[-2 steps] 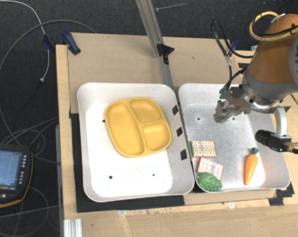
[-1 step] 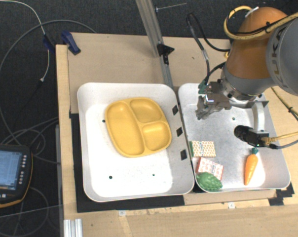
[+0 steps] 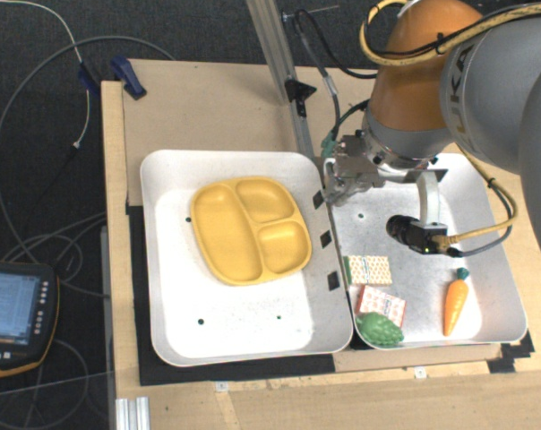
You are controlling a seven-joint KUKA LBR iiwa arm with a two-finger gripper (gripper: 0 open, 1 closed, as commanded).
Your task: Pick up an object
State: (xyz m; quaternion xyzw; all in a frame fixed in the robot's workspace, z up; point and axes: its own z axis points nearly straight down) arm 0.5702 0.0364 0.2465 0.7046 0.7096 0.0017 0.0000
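Approach is judged to be the step in hand: nothing is seen lifted, and the objects in the right bin [image 3: 499,267] all lie on its floor. The arm [image 3: 427,70] is reached in from the right, its orange band carried above the wrist, and the jaws [image 3: 342,182] are held over the far left corner of the right bin, close to the wall shared with the left bin [image 3: 163,240]. Whether the jaws stand wide or narrow cannot be told, since they are seen from above and are masked by the wrist hardware. No object is seen between them. Four candidates are found toward the near edge of the right bin: a carrot [image 3: 455,301] lying apart to the right, a patterned cracker packet [image 3: 370,269], a red and white box [image 3: 381,305] just below it, and a green leafy item [image 3: 379,329] touching the box at the rim. A black fitting [image 3: 416,233] (apparently cabled to the arm, so probably not a target) is seen mid-bin. A yellow divided plate [image 3: 250,229] is held in the left bin. For the next move, travel toward the near side would be called for, then a descent onto one chosen item; the carrot, standing clear of its neighbours, is judged the easier grasp, whereas the crowded trio could be nudged together.
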